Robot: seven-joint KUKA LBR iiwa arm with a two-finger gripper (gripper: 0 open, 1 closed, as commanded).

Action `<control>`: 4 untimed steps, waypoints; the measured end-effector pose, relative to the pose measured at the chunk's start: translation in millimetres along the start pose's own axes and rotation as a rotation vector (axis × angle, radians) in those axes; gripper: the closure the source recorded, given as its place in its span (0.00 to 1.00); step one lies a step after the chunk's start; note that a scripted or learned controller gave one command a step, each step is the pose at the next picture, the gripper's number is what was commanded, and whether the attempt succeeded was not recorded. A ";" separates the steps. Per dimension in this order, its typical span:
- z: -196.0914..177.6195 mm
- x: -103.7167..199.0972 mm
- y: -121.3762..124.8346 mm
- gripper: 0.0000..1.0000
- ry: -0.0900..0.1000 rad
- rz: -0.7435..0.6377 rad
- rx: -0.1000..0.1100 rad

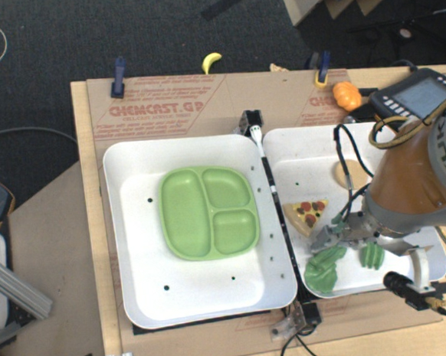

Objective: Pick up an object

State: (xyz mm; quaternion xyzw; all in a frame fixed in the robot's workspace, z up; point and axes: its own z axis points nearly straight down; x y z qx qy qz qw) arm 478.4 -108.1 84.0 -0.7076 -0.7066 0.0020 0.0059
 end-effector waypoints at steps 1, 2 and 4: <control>-10.9 -2.3 5.4 1.00 -0.006 0.001 -0.013; -148.8 43.7 1.6 1.00 -0.005 -0.008 -0.026; -333.0 155.4 -2.0 1.00 -0.001 -0.009 -0.031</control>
